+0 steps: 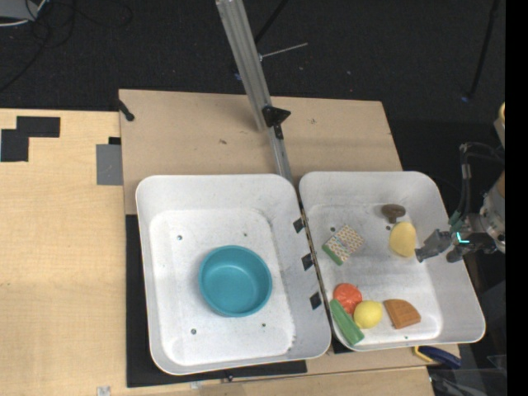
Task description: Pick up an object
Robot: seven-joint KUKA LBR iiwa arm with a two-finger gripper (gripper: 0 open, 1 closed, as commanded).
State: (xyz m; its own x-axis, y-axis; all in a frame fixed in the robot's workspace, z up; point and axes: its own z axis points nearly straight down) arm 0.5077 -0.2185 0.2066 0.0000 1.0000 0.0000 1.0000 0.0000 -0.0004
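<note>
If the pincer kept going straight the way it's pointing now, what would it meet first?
Most likely the pale yellow lemon-like fruit. The pincer points left into the right bin, with the fruit just ahead. Height is unclear from above, so it might pass over it.

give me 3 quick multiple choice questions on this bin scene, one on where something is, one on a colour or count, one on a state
1. Where is the bowl?
A. left bin
B. right bin
C. on the bare bench

2. What colour is the bowl?
A. red
B. teal
C. white

3. Where is the claw with respect to the lemon?
A. lifting it high above the bin
B. beside it, at the right bin's right edge
C. over the left bin

Answers: 1 A, the bowl sits in the left bin. 2 B, it is plainly teal. 3 B, the claw is low at the right edge, just right of the lemon, which lies on the bin floor.
</note>
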